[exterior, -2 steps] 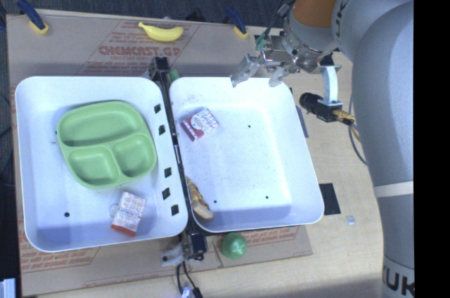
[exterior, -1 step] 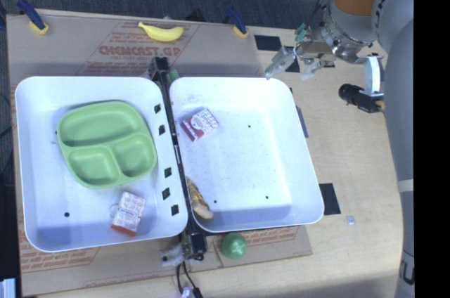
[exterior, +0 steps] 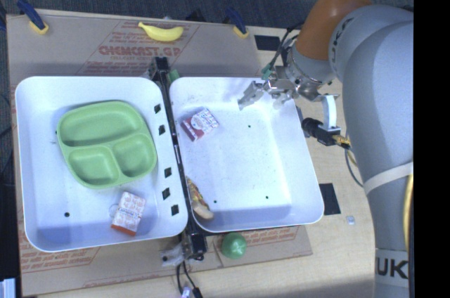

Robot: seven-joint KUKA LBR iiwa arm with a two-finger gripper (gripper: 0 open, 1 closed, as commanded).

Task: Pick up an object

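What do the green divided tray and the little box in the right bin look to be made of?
Green divided tray: looks like moulded plastic, matte to satin, with rounded compartment edges and one even colour. Little box in the right bin: probably printed cardboard, with flat faces and red-and-white print; too small to be sure.

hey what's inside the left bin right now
The left bin holds a green divided plate and a small red-and-white packet near its front edge. Whatever lies under the plate is covered.
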